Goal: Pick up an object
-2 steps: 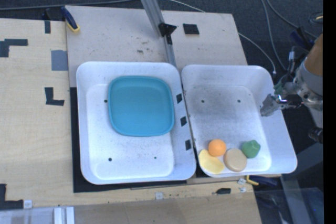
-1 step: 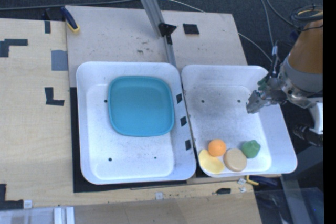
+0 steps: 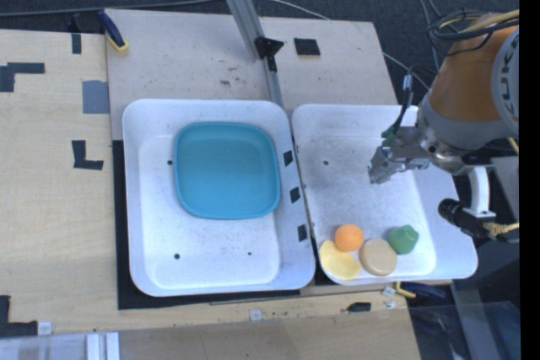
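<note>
Orange ball (image 3: pixel 348 237) lies in the right bin (image 3: pixel 337 139), near the end effector (image 3: pixel 380 173), whose opening I cannot tell.

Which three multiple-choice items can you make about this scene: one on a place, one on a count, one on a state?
1. Where does the blue plate lie?
A. left bin
B. right bin
C. on the bench

2. How many small objects lie in the right bin?
A. two
B. four
C. six

3. What is between the end effector fingers?
A. the orange ball
B. the green object
C. nothing visible

Answers: 1 A, it lies inside the left bin. 2 B, yellow, orange, tan and green pieces cluster at the near edge. 3 C, it hangs over bare floor apart from them.
</note>
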You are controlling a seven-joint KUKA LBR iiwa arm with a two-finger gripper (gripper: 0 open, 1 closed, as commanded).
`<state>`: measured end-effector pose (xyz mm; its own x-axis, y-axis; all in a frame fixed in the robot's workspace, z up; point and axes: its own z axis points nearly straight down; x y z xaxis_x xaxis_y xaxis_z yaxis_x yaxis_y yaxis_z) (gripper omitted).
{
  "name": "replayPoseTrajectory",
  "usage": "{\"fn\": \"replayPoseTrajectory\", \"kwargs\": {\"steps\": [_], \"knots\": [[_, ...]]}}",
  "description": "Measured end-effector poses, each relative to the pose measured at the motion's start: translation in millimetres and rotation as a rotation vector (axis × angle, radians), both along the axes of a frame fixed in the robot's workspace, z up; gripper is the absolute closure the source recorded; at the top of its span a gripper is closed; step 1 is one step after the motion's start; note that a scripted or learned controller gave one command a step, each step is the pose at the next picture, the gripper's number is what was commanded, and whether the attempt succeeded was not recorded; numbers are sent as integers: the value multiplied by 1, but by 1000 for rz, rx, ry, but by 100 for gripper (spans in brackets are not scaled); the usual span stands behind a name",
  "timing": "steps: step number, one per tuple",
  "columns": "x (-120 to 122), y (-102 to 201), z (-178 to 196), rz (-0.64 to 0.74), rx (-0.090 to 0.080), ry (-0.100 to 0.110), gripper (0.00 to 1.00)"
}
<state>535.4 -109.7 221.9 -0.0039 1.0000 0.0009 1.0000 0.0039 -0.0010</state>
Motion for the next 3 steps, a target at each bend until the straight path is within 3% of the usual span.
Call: {"fn": "replayPoseTrajectory", "kwargs": {"steps": [2,3], "knots": [[-3,105,2,0,0,0,100],[17,153,6,0,0,0,100]]}}
